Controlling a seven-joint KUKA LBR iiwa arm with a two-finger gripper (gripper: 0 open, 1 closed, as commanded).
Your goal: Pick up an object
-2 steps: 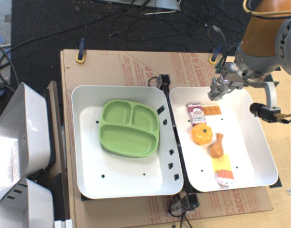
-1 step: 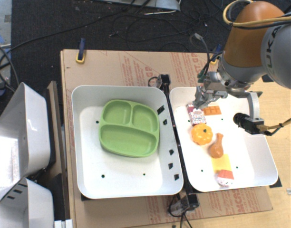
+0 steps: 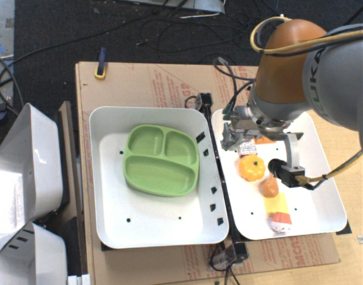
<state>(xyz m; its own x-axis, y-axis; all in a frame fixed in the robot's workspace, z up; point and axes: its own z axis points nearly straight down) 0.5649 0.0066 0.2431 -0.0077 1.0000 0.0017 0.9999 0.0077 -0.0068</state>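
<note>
A: Where is the pincer point(image 3: 260, 142)?

B: Low over the right shallow white plastic bin point(image 3: 324, 209), near its upper left part. It hangs from the grey arm with the orange band point(image 3: 288, 46), which comes in from the right. Metal parts and a dark piece on the end of a cable crowd it, so how wide it stands I cannot tell.

A: What lies nearest to it?

B: A small yellow-orange pumpkin-shaped toy point(image 3: 251, 168), round and ribbed, just below the metal parts. Whether they touch is unclear. A scrap of white with red print shows right above that toy, and a sliver of orange beside it, both half hidden under the wrist.

A: And further down?

B: An orange-brown egg-shaped lump point(image 3: 269, 187), just beside the pumpkin toy on its lower right. Below that, touching or nearly so, a pale yellow block point(image 3: 276, 205), and at its lower end a small white and red piece point(image 3: 280, 221), too small to make out. All of these lie in a loose row running down the left half of the right bin.

A: The other bin?

B: The left shallow white plastic bin point(image 3: 110, 218) holds a light green plastic plate with three compartments point(image 3: 162, 160), lying flat, right side up, near its middle. Small black clips point(image 3: 212, 189) line the seam between the two bins.

A: And around them?

B: Both bins sit on a brown cardboard sheet point(image 3: 164, 79) on the table. A yellow-handled tool point(image 3: 101, 64) lies at the sheet's upper left corner, and black cables point(image 3: 169, 34) trail across the dark floor beyond.
</note>
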